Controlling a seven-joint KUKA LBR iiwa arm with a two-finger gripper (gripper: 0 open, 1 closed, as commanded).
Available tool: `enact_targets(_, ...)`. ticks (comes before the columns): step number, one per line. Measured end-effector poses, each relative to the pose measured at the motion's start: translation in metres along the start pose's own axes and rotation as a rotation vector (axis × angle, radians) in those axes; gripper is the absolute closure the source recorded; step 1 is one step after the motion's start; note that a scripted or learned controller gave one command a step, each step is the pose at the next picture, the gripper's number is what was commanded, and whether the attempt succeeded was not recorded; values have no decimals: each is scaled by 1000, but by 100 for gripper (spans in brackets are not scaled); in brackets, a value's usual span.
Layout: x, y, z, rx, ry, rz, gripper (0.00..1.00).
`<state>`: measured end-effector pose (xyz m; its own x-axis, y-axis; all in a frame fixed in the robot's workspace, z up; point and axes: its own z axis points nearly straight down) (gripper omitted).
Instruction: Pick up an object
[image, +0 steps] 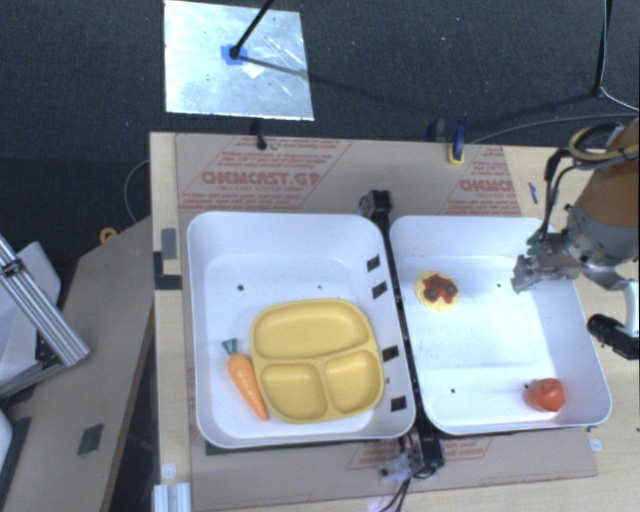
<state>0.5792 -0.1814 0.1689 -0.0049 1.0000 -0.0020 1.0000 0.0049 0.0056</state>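
Observation:
In the right bin (480, 395) lie a small yellow pastry with a dark red centre (438, 290) near the back left and a red tomato-like fruit (545, 394) at the front right corner. The left bin (215, 300) holds a yellow divided plate (316, 358) and an orange carrot (244, 381) beside the plate's left edge. My gripper (530, 272) hovers over the right bin's back right part, well to the right of the pastry and above the red fruit in the view. Nothing shows between its fingers.
The arm with its orange band (605, 190) comes in over the right bin's right rim. A black clip strip (385, 300) runs between the two bins. A shiny sheet (238, 60) lies on the dark floor beyond the bench.

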Motion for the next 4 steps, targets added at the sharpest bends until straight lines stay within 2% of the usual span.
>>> enact_targets(2,7,7,-81,0,0,-1,100)
enact_targets(3,62,5,-68,5,3,-5,100)
enact_targets(4,108,-3,-75,5,4,-5,100)
